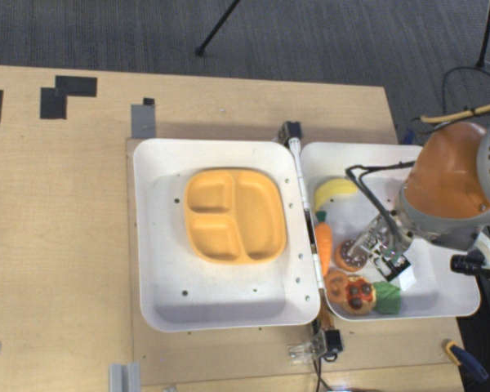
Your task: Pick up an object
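Observation:
The right bin (449, 305) holds several toy foods. A yellow round piece (335, 193) lies at its upper left, and an orange carrot (323, 240) runs along its left wall. A small brown round piece (349, 256) sits in the middle, with a pizza-like disc (350, 291) and a green piece (387, 296) near the front wall. My gripper (367, 248) reaches down over the brown round piece, beside the carrot. Nothing shows clearly between its fingers.
The left bin (159, 300) holds a yellow divided tray (233, 216). The arm's orange band (445, 174) hangs over the right bin's right half. A black cable (371, 188) loops above the yellow piece. Tan bench surface spreads to the left.

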`<state>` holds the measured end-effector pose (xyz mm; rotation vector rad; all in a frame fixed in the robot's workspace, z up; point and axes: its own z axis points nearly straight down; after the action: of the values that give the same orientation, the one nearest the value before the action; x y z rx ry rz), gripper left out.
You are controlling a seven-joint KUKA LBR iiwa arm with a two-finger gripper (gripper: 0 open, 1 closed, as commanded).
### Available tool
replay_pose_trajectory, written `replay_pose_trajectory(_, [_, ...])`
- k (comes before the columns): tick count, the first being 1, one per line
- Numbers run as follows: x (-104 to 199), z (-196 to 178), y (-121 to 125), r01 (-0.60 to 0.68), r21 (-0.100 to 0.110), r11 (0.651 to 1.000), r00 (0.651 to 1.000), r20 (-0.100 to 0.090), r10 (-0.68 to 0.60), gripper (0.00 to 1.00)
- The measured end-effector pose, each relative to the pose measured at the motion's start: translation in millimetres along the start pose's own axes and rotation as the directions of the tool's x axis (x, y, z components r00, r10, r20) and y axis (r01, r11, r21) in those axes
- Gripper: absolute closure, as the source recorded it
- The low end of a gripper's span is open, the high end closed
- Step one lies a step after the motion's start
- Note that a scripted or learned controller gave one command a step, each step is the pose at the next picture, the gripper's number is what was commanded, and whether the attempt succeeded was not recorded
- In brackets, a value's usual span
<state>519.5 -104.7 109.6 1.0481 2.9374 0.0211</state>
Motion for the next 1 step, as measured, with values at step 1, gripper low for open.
replay_pose_trajectory(1, [55.9, -94.8, 23.1, 0.266, 0.012, 0.964, 0.964, -0.016, -0.266, 1.00])
